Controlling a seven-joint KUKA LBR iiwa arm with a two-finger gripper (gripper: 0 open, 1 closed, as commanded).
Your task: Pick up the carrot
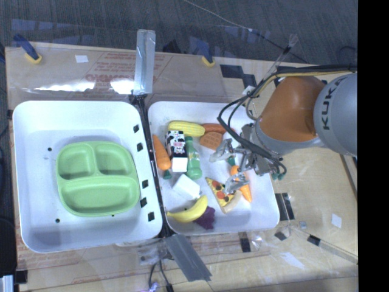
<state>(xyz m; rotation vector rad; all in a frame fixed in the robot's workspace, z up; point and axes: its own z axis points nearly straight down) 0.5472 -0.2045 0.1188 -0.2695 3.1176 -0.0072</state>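
Left bin: 1 green divided plate, well left of the end effector.

Right bin, left to right:
- Carrot, orange, lying lengthwise along the bin's left wall, well left of the end effector; milk carton and green bottle just beside it. Judged a light, rigid, smooth plastic toy, liable to slip; best taken across its thicker middle.
- Corn, banana, pizza slice.
- End effector, low in the bin; a small orange piece just beneath it. Whether it is parted or closed cannot be told.
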